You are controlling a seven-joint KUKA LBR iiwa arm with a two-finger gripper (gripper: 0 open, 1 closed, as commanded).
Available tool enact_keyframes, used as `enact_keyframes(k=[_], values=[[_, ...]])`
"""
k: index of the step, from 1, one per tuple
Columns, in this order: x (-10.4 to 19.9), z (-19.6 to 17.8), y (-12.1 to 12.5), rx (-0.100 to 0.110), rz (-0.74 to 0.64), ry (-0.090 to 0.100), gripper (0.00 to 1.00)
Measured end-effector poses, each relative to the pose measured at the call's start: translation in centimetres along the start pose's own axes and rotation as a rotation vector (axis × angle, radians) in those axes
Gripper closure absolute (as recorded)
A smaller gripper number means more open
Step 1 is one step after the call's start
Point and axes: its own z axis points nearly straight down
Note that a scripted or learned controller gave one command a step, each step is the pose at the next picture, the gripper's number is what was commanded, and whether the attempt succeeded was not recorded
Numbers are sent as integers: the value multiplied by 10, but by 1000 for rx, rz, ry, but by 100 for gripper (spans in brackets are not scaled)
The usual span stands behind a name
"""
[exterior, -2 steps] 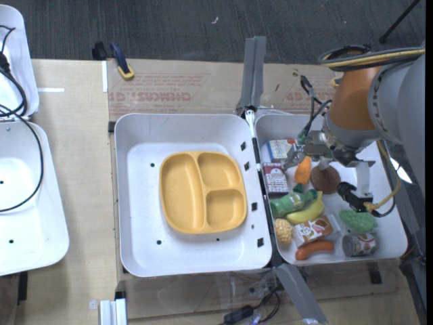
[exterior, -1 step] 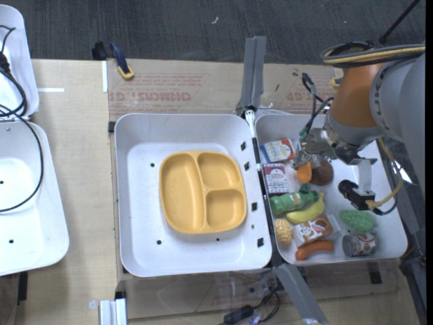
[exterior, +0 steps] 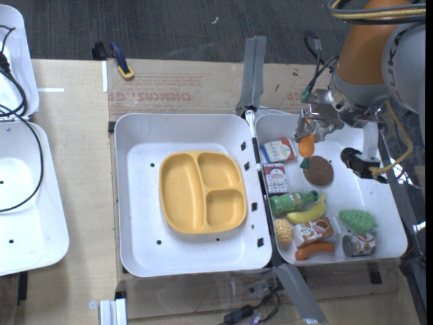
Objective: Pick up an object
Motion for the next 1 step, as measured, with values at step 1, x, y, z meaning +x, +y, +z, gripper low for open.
enact_keyframes(k=[1], values=[[65, 29, -17, 2, -280, 1, 100]])
